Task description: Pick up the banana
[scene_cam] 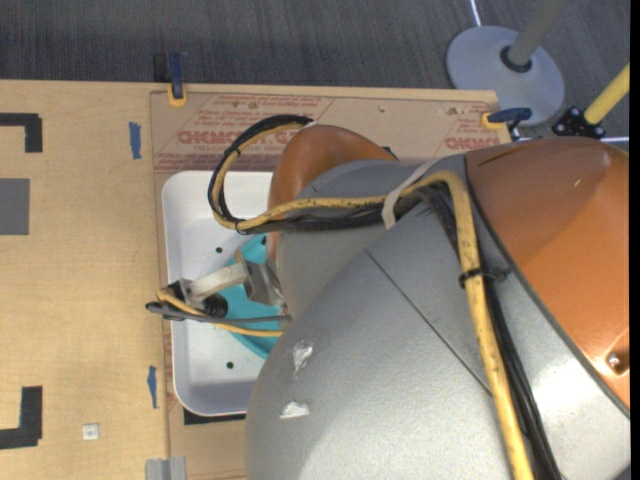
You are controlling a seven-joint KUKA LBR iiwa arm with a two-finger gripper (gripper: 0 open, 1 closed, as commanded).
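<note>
**End effector low in the white bin; banana position undetermined**

**Edges and clearance**
- The pale wooden desk carries a brown printed cardboard sheet. The sheet reaches the desk's far edge.
- A shallow white plastic bin lies on the sheet, with its left rim just beside the sheet's left edge.
- The large grey robot arm with orange band enters from the right and covers the bin's right side and everything beyond it.
- The end effector is low inside the bin, near the middle of the exposed part. Whether it is wide, narrow or holding anything cannot be told.
- Bare bin floor shows in the corner towards the desk's far edge, and in the corner towards the desk's near edge. A narrow strip runs along the left wall.
- Left of the sheet, the desk surface is flat and free of loose items. It bears only black corner marks and a grey square.

**Task item**
- The banana's position cannot be told, because the arm hides much of the bin area.

**Count**
- Teal flat plastic item: one. It lies on the bin floor, directly under the end effector and partly covered by it.
- Blue tape strips: two, both beside the sheet's left edge.
- Blue-and-yellow clamps: two, at the sheet's far corners.
- Grey round stand base: one, on the dark floor beyond the desk's far edge.
</note>
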